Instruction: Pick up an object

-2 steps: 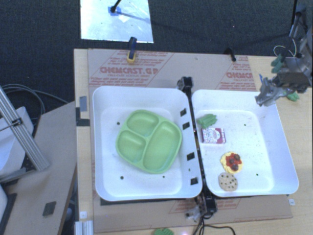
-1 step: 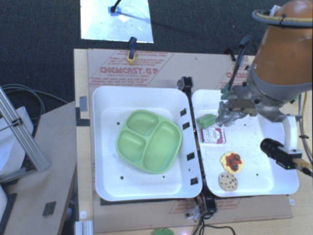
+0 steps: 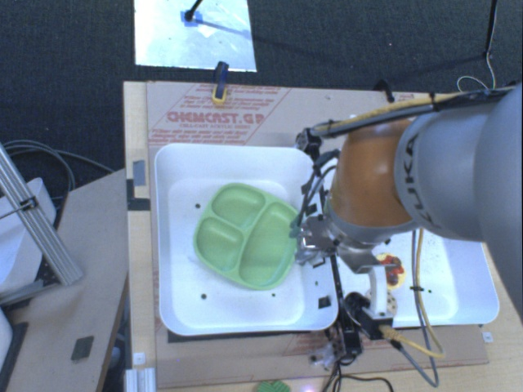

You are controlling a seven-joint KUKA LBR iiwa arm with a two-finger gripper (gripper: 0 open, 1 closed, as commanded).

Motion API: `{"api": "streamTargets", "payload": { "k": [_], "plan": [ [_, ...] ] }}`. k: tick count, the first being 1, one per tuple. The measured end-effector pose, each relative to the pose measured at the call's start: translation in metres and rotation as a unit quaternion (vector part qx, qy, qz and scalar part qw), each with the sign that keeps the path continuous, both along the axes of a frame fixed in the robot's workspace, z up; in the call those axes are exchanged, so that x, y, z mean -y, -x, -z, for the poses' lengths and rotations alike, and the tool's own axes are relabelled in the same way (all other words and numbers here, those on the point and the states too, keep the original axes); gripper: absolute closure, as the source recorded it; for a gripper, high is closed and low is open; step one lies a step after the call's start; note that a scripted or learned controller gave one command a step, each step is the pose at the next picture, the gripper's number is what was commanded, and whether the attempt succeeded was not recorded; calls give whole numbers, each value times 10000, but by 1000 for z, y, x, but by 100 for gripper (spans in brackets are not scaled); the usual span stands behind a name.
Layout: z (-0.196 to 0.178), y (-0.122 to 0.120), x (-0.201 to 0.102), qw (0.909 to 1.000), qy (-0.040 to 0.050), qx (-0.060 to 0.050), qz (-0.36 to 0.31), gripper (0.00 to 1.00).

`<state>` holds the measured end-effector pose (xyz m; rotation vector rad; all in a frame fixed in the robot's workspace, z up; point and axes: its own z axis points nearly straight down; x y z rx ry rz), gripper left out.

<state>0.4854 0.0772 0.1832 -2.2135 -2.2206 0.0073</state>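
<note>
Green divided plate [image 3: 245, 235] lay flat in left bin [image 3: 176, 300]; tool [image 3: 304, 247] at its rim, grip state indeterminable. Pick not done.

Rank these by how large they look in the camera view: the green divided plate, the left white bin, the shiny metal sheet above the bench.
1. left white bin
2. shiny metal sheet
3. green divided plate

The sheet and plate look close in size, and the sheet lies farther from the camera, so their order is unsure.

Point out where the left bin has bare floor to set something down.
Left bin: bare floor runs along the near wall below the green divided plate, down the left wall, and across the far strip above it. Crowded at the plate's right edge, where the arm hangs over it.
</note>
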Motion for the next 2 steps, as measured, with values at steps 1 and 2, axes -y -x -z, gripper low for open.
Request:
{"api": "streamTargets", "payload": {
  "k": [1,2],
  "plan": [
    [-1,-1,155,10000,23,55,59,100],
    [-277,-2,39,9999,-11,137,-41,100]
  ]
}}
